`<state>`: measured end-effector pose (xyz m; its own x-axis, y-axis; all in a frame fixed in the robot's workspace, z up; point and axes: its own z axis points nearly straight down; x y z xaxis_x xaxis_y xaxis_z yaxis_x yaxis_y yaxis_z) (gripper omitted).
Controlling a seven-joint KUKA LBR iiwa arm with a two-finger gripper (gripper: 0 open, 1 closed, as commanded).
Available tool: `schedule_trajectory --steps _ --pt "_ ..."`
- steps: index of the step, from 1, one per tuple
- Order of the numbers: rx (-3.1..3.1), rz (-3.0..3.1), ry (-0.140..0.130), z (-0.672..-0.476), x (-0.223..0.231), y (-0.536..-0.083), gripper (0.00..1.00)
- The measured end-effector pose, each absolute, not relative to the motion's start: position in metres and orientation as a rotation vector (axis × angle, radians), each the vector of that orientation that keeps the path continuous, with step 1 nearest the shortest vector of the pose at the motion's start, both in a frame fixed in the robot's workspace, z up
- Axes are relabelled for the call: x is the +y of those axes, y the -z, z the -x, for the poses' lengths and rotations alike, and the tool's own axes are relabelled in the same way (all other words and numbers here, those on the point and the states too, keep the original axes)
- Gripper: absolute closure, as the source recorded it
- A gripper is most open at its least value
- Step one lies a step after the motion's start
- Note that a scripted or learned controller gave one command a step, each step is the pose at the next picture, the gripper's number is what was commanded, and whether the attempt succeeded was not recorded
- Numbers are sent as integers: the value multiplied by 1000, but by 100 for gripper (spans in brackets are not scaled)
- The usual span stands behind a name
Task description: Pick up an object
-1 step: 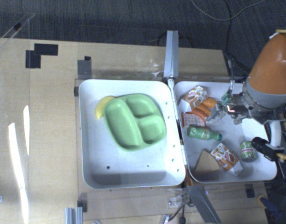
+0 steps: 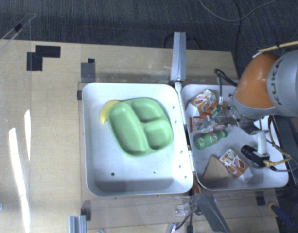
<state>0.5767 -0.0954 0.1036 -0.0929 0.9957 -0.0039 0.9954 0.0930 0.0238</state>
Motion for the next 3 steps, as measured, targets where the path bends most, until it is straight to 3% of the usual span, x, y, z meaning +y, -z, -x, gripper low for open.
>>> schedule_trajectory --steps 1,2,3 --pt "2310 -2099 -32 -579 -93 -116 100" --pt "2311 -2099 -32 -579 -93 -116 0" --pt "2420 -1975 -24 -623 -138 -98 0"
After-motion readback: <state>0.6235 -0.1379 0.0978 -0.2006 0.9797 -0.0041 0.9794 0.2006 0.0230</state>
